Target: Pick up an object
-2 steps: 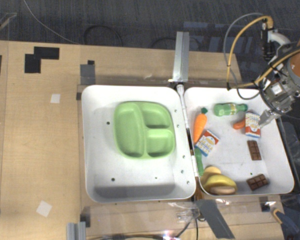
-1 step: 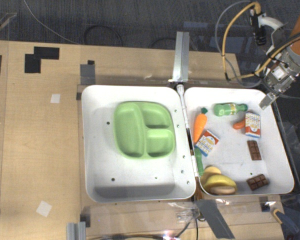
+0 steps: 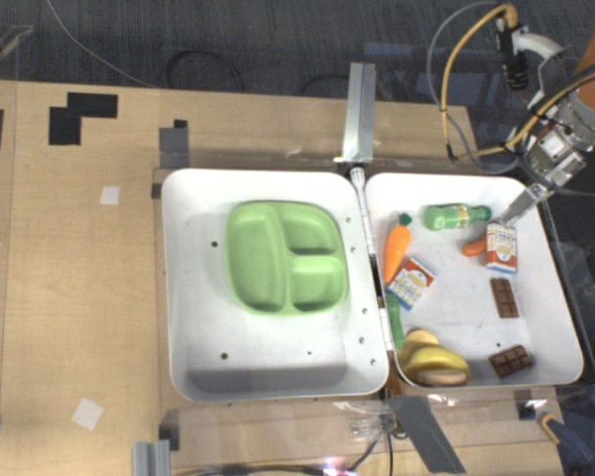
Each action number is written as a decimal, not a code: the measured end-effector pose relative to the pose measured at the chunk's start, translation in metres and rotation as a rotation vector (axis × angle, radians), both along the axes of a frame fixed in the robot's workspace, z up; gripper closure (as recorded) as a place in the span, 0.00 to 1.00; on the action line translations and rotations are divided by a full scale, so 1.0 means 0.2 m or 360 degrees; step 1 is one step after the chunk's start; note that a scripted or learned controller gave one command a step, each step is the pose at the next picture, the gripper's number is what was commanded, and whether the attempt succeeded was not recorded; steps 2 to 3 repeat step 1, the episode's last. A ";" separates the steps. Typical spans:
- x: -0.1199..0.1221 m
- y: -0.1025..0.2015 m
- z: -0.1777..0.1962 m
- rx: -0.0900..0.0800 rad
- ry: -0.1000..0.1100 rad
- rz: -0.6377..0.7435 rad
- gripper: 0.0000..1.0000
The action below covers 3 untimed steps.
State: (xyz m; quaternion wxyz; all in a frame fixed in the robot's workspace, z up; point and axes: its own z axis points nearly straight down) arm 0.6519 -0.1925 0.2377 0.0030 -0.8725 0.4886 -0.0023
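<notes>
On the desk (image 3: 69, 296) the left bin (image 3: 193, 355) holds a green divided tray (image 3: 283, 256), while the right bin (image 3: 555, 305) carries a carrot (image 3: 396, 251), green bottle (image 3: 454, 216), bananas (image 3: 431, 360), chocolate bars (image 3: 504, 298) and a small carton (image 3: 502, 246). At the right bin's far corner the tool (image 3: 521, 206) hangs just above that carton; whether it grips I cannot tell

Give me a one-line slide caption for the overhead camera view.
Gripper poised above a small carton in the right bin; green tray in the left.
</notes>
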 end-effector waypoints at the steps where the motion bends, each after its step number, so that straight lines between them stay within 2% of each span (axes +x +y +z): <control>1: 0.07 0.01 -0.56 0.0008 0.0017 0.0118 0.00; 3: 0.07 0.01 -0.56 0.0008 0.0017 0.0118 0.00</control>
